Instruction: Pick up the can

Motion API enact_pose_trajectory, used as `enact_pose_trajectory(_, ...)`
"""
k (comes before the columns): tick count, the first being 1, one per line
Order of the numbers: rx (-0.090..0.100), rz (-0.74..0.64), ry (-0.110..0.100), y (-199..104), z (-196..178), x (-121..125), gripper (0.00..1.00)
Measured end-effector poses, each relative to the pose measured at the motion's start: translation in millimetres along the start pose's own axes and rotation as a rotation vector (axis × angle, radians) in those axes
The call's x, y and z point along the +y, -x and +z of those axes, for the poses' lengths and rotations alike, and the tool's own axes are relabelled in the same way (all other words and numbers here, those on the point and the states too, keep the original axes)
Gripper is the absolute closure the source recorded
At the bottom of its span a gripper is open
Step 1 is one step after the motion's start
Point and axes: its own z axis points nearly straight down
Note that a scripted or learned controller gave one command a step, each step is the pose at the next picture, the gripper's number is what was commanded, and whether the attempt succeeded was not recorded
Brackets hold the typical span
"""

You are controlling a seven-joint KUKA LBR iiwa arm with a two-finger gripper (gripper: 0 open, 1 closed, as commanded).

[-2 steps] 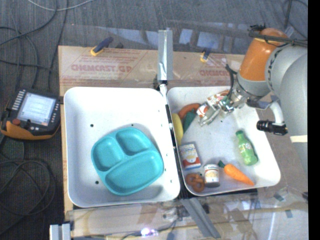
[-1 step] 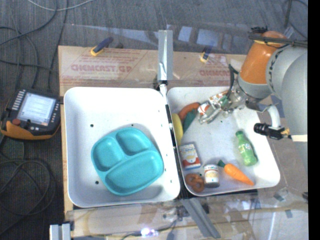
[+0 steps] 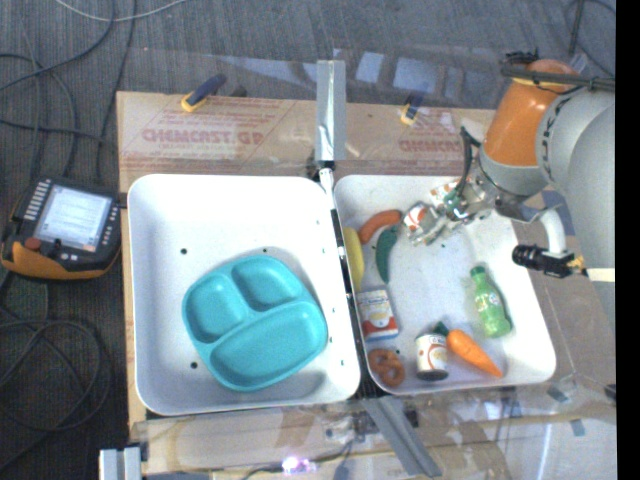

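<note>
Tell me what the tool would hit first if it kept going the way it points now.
The tool points down and toward the left of the view, over the right bin. Straight on, it would likely meet the small white and red item at its tip, then the orange sausage. Depth is unclear. The can lies well off that line.

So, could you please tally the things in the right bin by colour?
Orange: 2, carrot, curved piece
Green: 2, bottle, dark piece
Yellow: 1, banana
White-and-red: 2, can, carton
Brown: 1, lump
Unclear item by hand: 1
Total: 9
</note>
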Motion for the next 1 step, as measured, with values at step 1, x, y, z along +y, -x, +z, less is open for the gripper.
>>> enact_pose_trajectory(1,-0.020,0.076,0.024,-68.1,-100.7,23.7,1.00)
